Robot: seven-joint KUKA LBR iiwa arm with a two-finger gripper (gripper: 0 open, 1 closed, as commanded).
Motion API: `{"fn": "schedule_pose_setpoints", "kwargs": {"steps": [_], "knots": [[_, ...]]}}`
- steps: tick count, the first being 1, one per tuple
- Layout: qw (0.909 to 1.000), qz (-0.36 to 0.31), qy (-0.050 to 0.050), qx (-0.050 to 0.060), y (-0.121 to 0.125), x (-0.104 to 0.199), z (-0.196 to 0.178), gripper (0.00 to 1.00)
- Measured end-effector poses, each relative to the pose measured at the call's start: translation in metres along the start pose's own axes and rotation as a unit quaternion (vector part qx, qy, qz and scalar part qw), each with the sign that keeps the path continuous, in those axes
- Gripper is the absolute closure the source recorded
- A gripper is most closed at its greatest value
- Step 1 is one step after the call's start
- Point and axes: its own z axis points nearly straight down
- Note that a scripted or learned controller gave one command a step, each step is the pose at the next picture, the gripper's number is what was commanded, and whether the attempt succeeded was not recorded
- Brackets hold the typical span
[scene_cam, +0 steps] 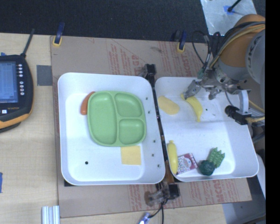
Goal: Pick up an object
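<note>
One banana (pixel 194 108) between spread gripper (pixel 196 93) fingers, upper right bin (pixel 233 139).

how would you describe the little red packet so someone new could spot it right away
Start at the right bin of the two white ones and go to its near edge, left corner. There a small red and white packet lies flat, between a yellow corn cob by the bin's left wall and a green broccoli. It is the only red, printed, flat-sided thing in that bin.
</note>
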Motion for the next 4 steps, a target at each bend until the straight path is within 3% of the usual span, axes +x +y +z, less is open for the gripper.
{"fn": "schedule_pose_setpoints", "kwargs": {"steps": [1, 2, 3, 4], "knots": [[1.0, -0.001, 0.0, 0.002, -0.001, 0.009, 0.032, 0.0], [1.0, 0.0, 0.0, 0.001, -0.026, -0.016, -0.008, 0.0], [1.0, -0.001, 0.0, 0.001, 0.0, 0.016, 0.032, 0.0], [1.0, -0.002, 0.0, 0.005, -0.002, 0.015, 0.022, 1.0]]}}
